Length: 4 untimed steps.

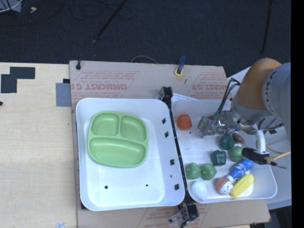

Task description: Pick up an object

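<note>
The right bin [190, 148] holds a pile of small toy foods. A red-orange tomato-like piece [184, 122] lies near its upper left. Two green round pieces [200, 171] sit low in the middle, with a white egg [199, 190] below them. A dark green block [219, 157], a teal piece [226, 141] and a green ball [236, 153] lie at centre right. A blue figure [241, 167], a yellow corn [242, 185] and a red-white piece [223, 185] are at the lower right. My gripper [208, 126] hangs low over the bin's upper middle, right of the tomato piece.
The left bin [156, 184] holds a light green divided plate [118, 139]. A black divider rail [173, 146] runs between the bins. The grey arm with its orange band [259, 87] comes in from the right. Cables [266, 158] trail over the right bin's edge.
</note>
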Available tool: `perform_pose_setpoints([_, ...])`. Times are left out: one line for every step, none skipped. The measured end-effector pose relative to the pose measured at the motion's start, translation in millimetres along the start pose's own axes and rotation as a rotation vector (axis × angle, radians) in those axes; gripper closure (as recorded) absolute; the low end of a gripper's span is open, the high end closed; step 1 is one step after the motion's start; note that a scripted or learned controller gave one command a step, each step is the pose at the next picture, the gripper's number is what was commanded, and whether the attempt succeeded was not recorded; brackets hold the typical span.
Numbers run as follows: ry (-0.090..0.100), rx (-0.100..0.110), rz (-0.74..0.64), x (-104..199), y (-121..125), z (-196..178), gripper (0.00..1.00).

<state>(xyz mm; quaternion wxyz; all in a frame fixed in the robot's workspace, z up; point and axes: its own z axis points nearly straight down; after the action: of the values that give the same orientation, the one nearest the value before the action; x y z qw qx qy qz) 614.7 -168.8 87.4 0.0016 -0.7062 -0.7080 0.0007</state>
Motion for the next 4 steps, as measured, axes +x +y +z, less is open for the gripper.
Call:
perform_pose_setpoints([0.000, 0.000, 0.002, -0.7, 0.0, -10.6, 1.00])
perform_pose_setpoints([-0.002, -0.008, 0.003, -1.5, 2.6, -74.6, 1.00])
perform_pose_setpoints([-0.002, -0.008, 0.002, 0.1, -0.1, -137.9, 1.00])
perform_pose_setpoints([-0.001, -0.003, 0.000, -0.2, 0.0, -140.2, 1.00])
